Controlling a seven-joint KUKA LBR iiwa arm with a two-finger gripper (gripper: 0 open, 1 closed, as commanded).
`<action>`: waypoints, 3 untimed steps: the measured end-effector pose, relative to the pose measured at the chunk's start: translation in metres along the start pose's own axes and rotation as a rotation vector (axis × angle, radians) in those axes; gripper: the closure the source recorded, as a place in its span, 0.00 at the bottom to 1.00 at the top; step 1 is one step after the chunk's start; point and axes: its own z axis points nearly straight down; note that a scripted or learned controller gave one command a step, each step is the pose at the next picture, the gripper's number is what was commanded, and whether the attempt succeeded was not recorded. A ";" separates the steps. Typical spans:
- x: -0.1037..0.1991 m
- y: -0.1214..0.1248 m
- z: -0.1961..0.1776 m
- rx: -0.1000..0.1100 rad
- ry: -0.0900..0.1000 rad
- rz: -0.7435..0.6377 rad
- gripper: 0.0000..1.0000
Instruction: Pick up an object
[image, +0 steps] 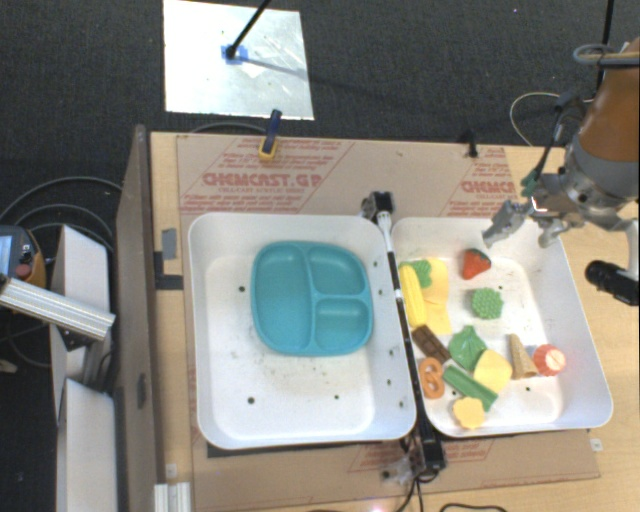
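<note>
The right bin (580, 330) holds several toy foods. Among them are a red strawberry (476, 263), a green broccoli head (487, 303), a yellow corn cob (411, 294), a brown chocolate piece (432, 343), an orange pretzel (431, 377), a yellow lemon (492, 371), a tan cone (521, 355) and a red-and-white can (549, 359). My gripper (525, 230) hovers over the bin's far edge, up and to the right of the strawberry. Its two fingers (500, 222) stand apart with nothing between them, so it is open.
The left bin (225, 400) holds a teal divided plate (310, 298). A metal divider with a clip (379, 207) runs between the bins. Both rest on a cardboard sheet (300, 170). A black part (612, 278) juts in at the right bin's right side.
</note>
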 end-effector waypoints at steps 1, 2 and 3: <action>-0.044 0.022 0.188 -0.001 -0.001 0.002 0.00; -0.040 -0.026 0.184 0.004 0.001 0.002 0.00; -0.040 -0.023 0.173 -0.003 0.000 0.001 1.00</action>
